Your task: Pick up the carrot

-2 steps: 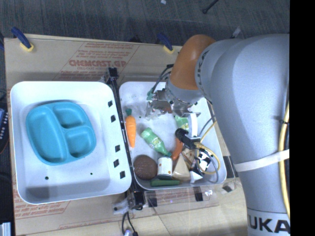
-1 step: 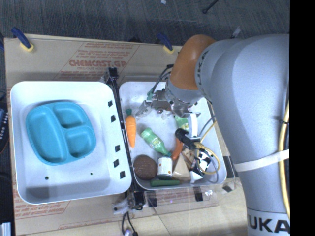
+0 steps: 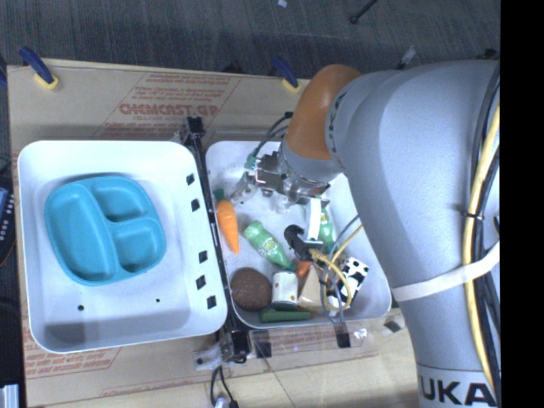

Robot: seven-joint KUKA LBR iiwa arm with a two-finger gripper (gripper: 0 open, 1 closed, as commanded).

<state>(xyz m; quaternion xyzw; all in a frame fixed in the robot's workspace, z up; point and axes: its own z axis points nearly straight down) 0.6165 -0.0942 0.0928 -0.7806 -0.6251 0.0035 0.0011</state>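
Camera view: we log the carrot (image 3: pixel 227 225) lying free along the left wall of the right bin (image 3: pixel 374 300), tip toward the brown lump (image 3: pixel 250 287), with a green bottle (image 3: pixel 266 242) just beside it; the gripper (image 3: pixel 274 177) hangs over the bin's upper part, near the carrot but apart from it, and we cannot tell how it is set or whether it has hold of anything. We judge the carrot's wall-hugging lie leaves little room on that side. The left bin (image 3: pixel 51 330) holds a blue tray (image 3: pixel 104 226); both sit on a cardboard-covered bench (image 3: pixel 161 100) over dark floor.
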